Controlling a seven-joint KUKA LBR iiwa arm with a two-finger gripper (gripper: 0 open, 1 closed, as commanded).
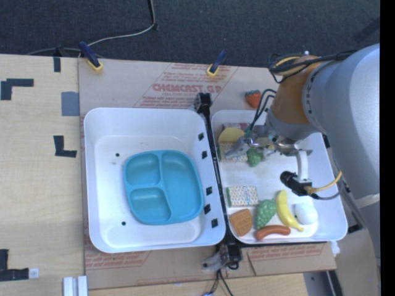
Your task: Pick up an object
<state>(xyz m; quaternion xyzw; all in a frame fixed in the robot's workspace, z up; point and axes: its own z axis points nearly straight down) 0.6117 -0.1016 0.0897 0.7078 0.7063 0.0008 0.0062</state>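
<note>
My gripper (pixel 249 145) is low in the far part of the right bin (pixel 333 227), under the grey arm and its orange band (pixel 290 100). It sits right over a small green piece (pixel 254 159) and beside a yellow piece (pixel 231 133); whether it touches or holds either is hidden. Nearer in the same bin lie a pale patterned cracker (pixel 242 195), an orange slice of bread (pixel 241 221), a green bunch (pixel 266 211), a yellow banana (pixel 284 209), a red sausage (pixel 272 231) and a white egg (pixel 306 213).
The left bin (pixel 99 165) holds a blue divided plate (pixel 163 185). A small orange-red toy (pixel 252 97) lies on the cardboard behind the right bin. Two yellow-blue clamps (pixel 91 59) pin the cardboard's far edge. Yellow cables loop off the arm near the bin's right side.
</note>
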